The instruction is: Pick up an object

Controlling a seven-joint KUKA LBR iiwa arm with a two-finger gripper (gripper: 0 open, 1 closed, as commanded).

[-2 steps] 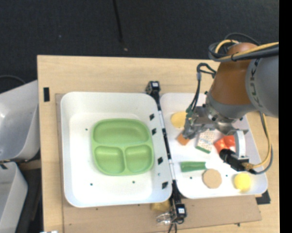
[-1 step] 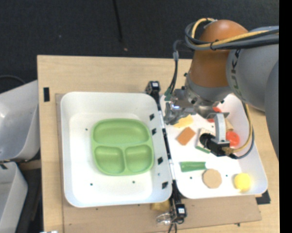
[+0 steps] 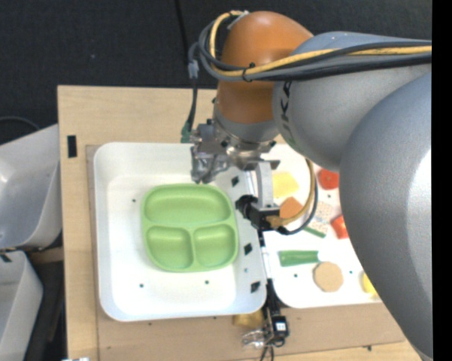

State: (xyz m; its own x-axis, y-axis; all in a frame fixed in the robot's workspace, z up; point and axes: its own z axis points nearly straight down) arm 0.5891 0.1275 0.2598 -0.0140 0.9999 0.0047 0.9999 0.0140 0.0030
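Green divided plate (image 3: 189,228) lies flat in the left bin (image 3: 120,292), roughly mid-bin, three compartments facing up, nothing in them. Gripper (image 3: 201,168) sits right over the plate's far edge, approx. at its top rim; can't tell from here whether it's apart or closed, and nothing visibly clamped in it. The arm (image 3: 376,126) comes in from the right w/ its orange band above the wrist, covering much of the right bin (image 3: 316,301). In that bin: yellow piece (image 3: 284,184) near the divide, red piece (image 3: 328,178) beside it, green stick (image 3: 298,258) lower down, tan disc (image 3: 329,277) just below the stick.
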